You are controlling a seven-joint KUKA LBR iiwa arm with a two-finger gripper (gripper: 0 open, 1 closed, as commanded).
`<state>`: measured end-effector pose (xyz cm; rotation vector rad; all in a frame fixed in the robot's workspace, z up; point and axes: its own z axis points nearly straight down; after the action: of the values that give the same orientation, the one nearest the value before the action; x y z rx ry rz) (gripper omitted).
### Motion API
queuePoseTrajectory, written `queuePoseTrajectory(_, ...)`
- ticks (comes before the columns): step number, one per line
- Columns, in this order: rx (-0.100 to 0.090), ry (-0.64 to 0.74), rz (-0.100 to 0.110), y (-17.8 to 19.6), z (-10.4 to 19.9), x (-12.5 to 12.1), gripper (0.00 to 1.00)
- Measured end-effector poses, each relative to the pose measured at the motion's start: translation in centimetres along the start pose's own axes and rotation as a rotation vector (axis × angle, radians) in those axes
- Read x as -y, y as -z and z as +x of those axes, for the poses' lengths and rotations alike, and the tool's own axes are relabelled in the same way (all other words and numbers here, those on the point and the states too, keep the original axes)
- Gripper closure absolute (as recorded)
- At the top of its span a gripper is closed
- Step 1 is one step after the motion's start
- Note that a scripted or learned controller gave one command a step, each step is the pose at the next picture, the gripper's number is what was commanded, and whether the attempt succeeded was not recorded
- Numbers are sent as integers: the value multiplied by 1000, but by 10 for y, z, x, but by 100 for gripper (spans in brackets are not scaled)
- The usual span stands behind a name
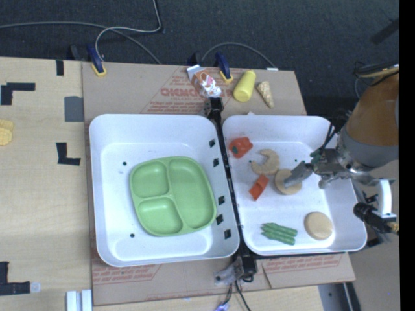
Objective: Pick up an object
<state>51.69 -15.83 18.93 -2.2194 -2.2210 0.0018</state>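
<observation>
The right bin [337,135] holds several toy foods. A red pepper [240,146] lies at its back left, with a tan croissant-shaped piece [266,160] beside it. An orange-red chunk [258,188] rests further forward. Along the front lie green beans [279,233] and a round tan bun [318,225]. My gripper [297,173] reaches in from the right and sits low over a round tan piece [285,184] in the bin's middle, partly covering it. Whether it touches that piece is unclear.
The left bin [107,141] holds a green divided plate [172,195]. Behind the bins on the cardboard lie a yellow bottle [244,86], a tan cone [266,94] and a small packet [206,81]. Blue clamps [97,62] and cables run along the back edge.
</observation>
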Motion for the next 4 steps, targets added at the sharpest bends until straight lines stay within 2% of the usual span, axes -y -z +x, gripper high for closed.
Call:
queuePoseTrajectory(1, 0, 2, 1, -73, 62, -55, 0)
queuePoseTrajectory(2, 1, 1, -2, -103, 59, -61, 0)
queuePoseTrajectory(3, 3, 0, -7, -103, 64, -43, 0)
queuePoseTrajectory(4, 1, 0, -3, -103, 62, -55, 0)
